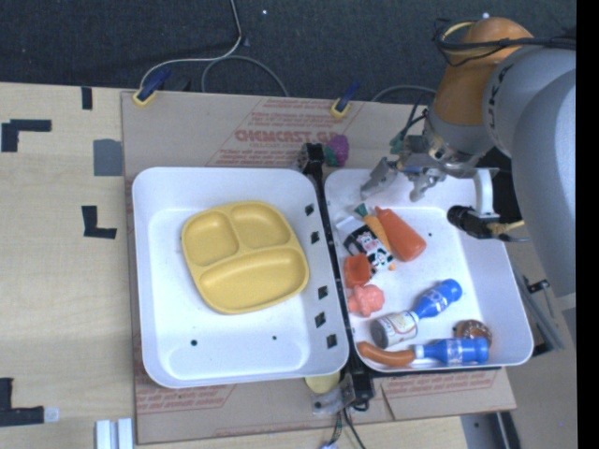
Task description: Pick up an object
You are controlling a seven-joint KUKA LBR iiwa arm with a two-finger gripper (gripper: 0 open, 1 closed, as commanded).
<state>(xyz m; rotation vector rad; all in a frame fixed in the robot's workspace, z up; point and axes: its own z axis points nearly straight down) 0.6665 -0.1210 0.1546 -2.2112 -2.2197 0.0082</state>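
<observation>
Wooden bench with 2 white bins, arm above the right bin.

Gripper hangs with its 2 fingers spread apart and nothing between them; the orange carrot toy lies just below it, so the pick seems not yet done.

A robotics lab: 2 white bins sit on a clamped cardboard sheet, with cables trailing at upper center.

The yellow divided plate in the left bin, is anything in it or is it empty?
Empty. The yellow plate lies flat in the left bin, all three compartments bare.
</observation>
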